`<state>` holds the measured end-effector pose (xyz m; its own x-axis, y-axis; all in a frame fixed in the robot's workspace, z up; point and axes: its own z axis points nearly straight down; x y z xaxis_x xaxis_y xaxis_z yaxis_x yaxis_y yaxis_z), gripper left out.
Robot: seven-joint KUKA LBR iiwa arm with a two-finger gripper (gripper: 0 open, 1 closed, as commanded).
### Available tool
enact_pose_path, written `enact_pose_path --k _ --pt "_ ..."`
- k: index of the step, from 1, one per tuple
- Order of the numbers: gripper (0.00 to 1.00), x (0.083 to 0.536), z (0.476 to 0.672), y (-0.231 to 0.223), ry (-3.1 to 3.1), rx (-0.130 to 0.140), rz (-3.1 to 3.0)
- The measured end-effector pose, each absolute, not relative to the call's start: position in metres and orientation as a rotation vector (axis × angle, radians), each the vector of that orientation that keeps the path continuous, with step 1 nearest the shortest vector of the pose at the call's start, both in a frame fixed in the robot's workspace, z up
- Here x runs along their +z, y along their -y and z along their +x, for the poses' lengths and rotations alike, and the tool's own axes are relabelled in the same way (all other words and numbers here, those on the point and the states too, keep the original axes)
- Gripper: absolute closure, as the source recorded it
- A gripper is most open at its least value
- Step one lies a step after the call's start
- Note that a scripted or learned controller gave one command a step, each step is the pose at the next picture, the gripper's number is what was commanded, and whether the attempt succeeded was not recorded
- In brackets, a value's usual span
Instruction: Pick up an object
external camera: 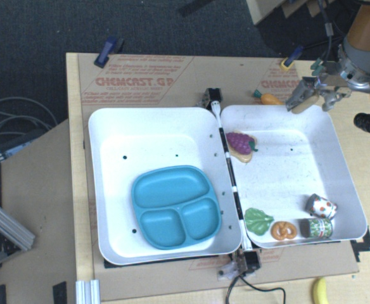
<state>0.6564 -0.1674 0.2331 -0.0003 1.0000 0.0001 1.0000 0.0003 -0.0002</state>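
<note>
While well below gripper (313, 97), grapes (239, 142).

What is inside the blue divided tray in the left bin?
The blue divided tray in the left bin shows three bare compartments with nothing in them. Whatever is beneath the tray is covered.

The grey arm (362, 37) reaches in from the upper right, its gripper (313, 98) open and empty.
</note>
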Motion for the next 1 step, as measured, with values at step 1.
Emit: enact_pose_path --k 1 --pt "0.0 0.1088 0.6645 0.1229 2.22 0.003 -2.217"
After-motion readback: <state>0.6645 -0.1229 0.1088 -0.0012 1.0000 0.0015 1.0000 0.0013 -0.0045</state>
